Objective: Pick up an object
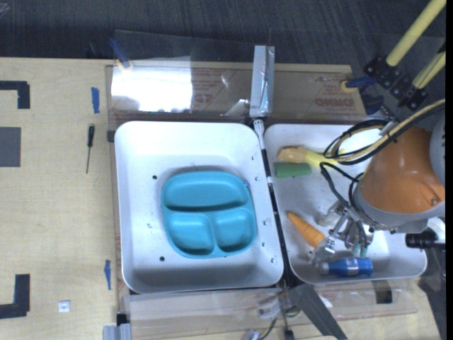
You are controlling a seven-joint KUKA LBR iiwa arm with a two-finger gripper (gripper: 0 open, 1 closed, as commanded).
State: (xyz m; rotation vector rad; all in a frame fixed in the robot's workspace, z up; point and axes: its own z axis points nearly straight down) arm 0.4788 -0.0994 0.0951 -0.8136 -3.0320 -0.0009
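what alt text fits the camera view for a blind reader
The gripper hangs low in the right bin, among an orange carrot, a blue cylinder and a green block. The left bin holds a blue divided tray.

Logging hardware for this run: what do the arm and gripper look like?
The arm has a bulbous orange band above a grey wrist ring. Black and yellow cables loop over it. The gripper is small, bare metal and wiry, with thin fingers and coloured wiring.
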